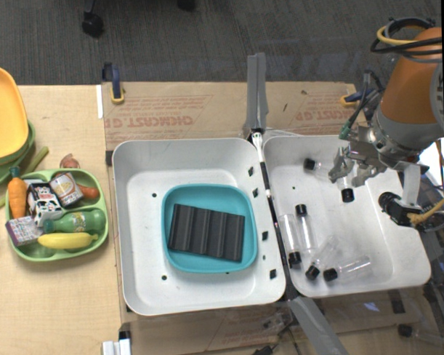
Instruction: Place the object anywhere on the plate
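Around the two white bins, the desk (67, 309) carries a green divided tray (99, 239) of toy food at the left: a carrot (17, 196), a banana (63, 241), small cans and cartons. Yellow plates (3, 115) are stacked just behind the tray. A clamp (112, 84) sits at the far edge of the cardboard sheet.

The left bin (136, 212) holds a teal plate (241, 201), and a dark ribbed block (207, 231) lies flat on it, slightly turned, covering most of its middle. The right bin (399, 265) holds several clear tubes with black caps (300, 232): one upright-lying near the left wall, others gathered along the near side, and loose black caps (309, 163) farther back.

The tool (347, 170) hangs over the far part of the right bin, just above a small black cap (347, 195). Whether its fingers are apart or together I cannot tell.
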Robot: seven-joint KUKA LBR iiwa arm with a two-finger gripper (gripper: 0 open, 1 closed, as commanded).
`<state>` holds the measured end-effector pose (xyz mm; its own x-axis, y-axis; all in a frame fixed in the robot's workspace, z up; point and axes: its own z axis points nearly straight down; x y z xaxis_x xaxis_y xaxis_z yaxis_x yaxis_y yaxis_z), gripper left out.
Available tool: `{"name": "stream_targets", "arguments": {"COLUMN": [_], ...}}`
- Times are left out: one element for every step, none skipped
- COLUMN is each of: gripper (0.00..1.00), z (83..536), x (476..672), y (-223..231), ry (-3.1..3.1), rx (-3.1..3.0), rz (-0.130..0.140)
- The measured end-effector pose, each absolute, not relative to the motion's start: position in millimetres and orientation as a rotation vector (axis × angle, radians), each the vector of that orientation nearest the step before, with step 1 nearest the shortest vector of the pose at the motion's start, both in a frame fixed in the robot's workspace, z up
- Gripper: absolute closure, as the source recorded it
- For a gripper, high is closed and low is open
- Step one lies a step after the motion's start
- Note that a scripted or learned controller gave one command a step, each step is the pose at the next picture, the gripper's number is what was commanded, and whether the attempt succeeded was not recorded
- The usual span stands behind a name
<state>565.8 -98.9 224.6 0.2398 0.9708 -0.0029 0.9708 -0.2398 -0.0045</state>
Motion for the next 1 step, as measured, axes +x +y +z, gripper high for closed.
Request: {"name": "stream_targets", "arguments": {"gripper": [0.00], "z": [224.8], "x": [565.8], "y": [-99.0], "ry": [-1.935], "rx": [-2.473], "rz": [0.008]}}
